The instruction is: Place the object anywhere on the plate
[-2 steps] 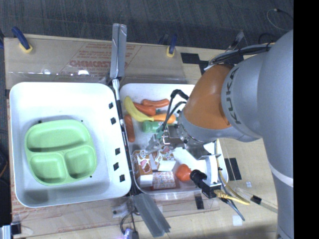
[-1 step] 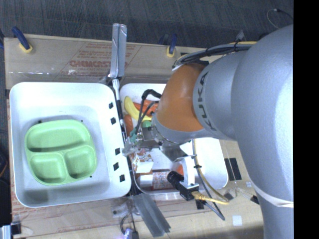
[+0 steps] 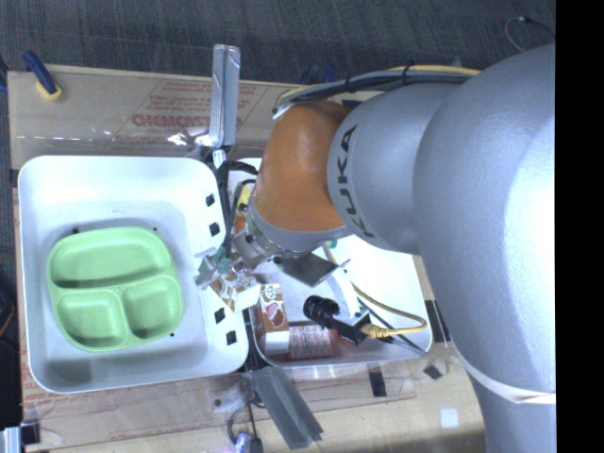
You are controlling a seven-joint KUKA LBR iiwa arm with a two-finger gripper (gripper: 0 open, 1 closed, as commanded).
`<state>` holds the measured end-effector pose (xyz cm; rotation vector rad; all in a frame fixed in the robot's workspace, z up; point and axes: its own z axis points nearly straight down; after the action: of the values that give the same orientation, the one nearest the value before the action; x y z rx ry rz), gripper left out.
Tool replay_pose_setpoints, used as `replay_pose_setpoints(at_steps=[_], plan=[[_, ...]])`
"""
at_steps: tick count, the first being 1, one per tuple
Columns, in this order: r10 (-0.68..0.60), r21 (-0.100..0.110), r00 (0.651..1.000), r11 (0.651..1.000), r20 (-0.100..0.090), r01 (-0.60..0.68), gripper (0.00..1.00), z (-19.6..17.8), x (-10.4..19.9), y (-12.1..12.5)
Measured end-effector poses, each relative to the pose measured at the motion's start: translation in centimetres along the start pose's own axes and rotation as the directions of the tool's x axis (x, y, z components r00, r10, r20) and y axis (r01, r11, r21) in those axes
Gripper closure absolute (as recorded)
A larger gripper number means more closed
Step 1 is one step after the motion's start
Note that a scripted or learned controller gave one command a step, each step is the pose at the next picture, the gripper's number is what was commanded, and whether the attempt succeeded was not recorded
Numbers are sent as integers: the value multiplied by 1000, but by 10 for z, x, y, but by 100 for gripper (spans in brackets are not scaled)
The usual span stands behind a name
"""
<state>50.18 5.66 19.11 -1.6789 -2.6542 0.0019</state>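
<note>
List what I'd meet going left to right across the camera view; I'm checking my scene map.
Pale green three-compartment plastic plate → the arm's two-finger gripper → white bottle with a reddish label, lying on its side.

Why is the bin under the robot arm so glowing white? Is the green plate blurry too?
Camera view: glare washes out the right bin, hiding its floor detail; the green plate in the left bin is evenly lit and fairly sharp; the arm, near the camera, looks soft-edged.
</note>
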Motion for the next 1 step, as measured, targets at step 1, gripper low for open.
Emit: replay_pose_setpoints(at_steps=[1], plan=[[-87,0,996,996,-1,87,100,-11,49,41]])
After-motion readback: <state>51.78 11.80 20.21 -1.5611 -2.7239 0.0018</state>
